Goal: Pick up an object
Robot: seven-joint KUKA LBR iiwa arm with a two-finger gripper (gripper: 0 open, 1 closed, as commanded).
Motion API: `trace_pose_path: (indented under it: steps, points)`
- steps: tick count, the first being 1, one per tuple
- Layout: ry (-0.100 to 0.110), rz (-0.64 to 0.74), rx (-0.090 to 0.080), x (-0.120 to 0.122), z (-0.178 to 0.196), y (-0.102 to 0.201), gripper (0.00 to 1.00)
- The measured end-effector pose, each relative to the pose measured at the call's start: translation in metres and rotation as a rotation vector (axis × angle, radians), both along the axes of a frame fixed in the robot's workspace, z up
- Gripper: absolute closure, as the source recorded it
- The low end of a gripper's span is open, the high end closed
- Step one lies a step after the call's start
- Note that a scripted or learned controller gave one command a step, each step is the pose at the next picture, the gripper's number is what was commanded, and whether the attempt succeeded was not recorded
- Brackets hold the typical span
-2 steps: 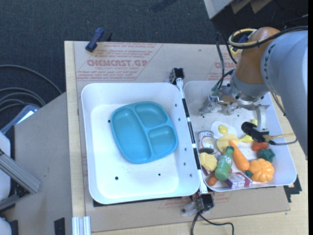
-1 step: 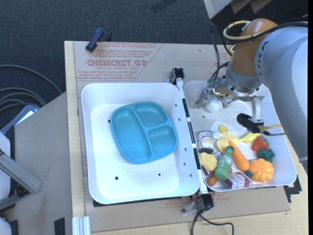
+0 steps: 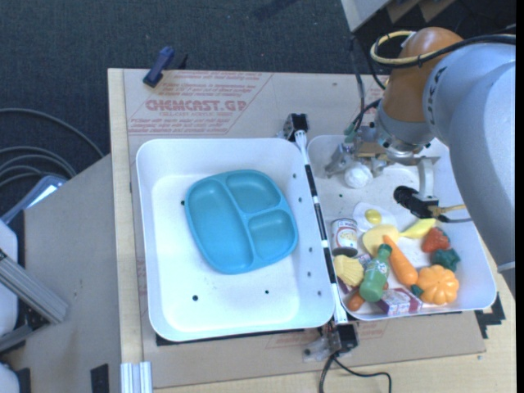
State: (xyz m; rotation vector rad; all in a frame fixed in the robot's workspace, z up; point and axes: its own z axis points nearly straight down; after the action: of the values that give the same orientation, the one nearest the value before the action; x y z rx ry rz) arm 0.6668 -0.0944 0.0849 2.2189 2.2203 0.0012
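Far to the tool's left we see the left shallow white plastic bin, and in it a light blue three-compartment plastic tray lying flat, well apart from the tool. Both bins rest on the brown cardboard-covered worktop. The right shallow white plastic bin sits beside it, their rims meeting along a black-clipped seam. The grey arm with its orange band comes in from the right, and the tool hangs over the far end of this right bin; we cannot tell how it is set, since the wrist hides it. A small white rounded object lies just beside the tool, at its near side. Nearer us from the tool lies a heap of toy foods: a yellow plastic corn cob, a green plastic bottle, an orange plastic carrot, an orange plastic pumpkin, and a red plastic strawberry-like piece.
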Motion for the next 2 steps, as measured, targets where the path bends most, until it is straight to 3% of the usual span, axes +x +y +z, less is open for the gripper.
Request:
trace_pose_path:
  steps: [2]
  points:
    - [0.002, 0.0, 0.0, -0.0002, 0.0, 0.0021, 0.0]
